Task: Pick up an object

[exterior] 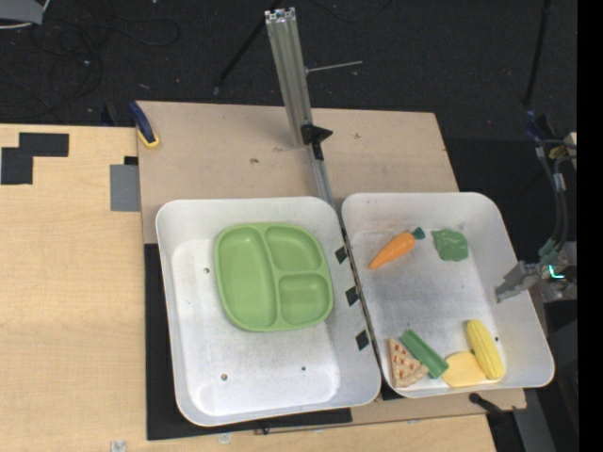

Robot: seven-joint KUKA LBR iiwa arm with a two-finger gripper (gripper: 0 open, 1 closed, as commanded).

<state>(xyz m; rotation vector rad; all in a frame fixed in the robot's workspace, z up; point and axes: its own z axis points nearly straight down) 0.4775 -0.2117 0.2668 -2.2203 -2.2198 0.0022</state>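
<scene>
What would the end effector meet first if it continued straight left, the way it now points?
Probably the right bin's rim, just beside the end effector. Past it, bare bin floor, with the corn below that line. Height is unclear.

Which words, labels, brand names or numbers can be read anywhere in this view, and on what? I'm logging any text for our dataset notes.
None can be read.
The green divided plate is plain, with no print on it.
The toy foods in the right bin, namely the carrot, the corn cob and the pizza slice, carry no lettering.
The dark squares on the wooden board at left are blank patches, not signs.
</scene>
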